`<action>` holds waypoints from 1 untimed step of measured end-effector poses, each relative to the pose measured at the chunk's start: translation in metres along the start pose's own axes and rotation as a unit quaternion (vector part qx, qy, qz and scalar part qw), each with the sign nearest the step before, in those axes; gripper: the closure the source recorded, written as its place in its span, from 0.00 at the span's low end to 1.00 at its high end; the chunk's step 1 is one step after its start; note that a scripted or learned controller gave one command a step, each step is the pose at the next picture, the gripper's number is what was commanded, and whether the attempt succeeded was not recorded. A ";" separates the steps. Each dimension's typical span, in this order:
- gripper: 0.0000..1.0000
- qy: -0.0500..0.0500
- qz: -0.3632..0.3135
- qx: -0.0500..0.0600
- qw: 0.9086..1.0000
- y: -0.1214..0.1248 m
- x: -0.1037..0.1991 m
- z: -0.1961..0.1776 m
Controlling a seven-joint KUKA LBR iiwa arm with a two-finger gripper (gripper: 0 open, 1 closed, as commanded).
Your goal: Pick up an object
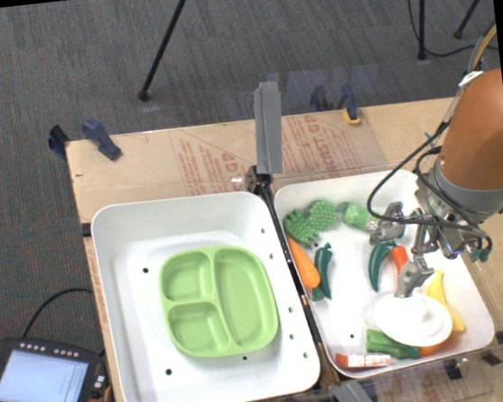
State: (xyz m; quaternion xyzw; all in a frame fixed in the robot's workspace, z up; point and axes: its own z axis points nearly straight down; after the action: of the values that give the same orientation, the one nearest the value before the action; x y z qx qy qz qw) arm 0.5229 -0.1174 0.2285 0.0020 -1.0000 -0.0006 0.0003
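Your gripper (413, 278) hangs low in the right bin (359, 337), just above the white plate (412, 320); you can't tell from here whether it's parted or closed. Right beside it lie a red pepper (399, 257), a yellow banana (440, 291) and a dark green pepper (379, 262). These look like light, stiff, slick plastic toys; take one across its narrow middle. Far left, the green divided tray (218, 300) sits in the other bin (122, 257).

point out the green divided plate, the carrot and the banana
green divided plate (241, 297), camera view, floor of its large compartment
carrot (305, 267), camera view, middle of its orange body
banana (441, 294), camera view, its visible yellow curve
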 end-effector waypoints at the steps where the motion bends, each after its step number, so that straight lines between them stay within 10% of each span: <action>1: 0.00 0.000 0.033 0.000 0.999 -0.006 -0.065 0.142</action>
State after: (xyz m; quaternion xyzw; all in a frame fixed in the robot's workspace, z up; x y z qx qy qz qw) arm 0.5882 -0.1235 0.0868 -0.0315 -0.9995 -0.0007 -0.0001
